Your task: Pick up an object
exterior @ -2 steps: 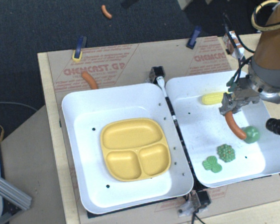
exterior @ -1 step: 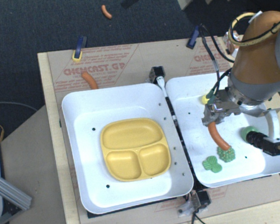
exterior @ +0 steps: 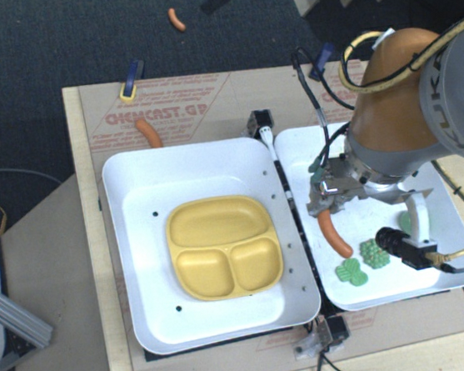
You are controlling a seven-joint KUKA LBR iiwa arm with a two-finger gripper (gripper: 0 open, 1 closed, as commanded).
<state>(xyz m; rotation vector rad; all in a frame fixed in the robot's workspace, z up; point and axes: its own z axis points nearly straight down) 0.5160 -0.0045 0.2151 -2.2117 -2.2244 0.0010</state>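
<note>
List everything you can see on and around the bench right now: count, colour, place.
left bin: one, white, left side of the bench
right bin: one, white, right side, touching the left bin
plate: one, yellow, three compartments, middle of the left bin
sausage: one, orange, right bin, just below the gripper
green toys: two, green, side by side, near edge of the right bin
second sausage: one, orange, on the bench behind the left bin
small piece: one, orange, on the dark floor beyond the bench
clamp: one, blue and yellow, far edge of the bench
arm: one, grey and orange, over the right bin
gripper: one, at the sausage's upper end
</note>
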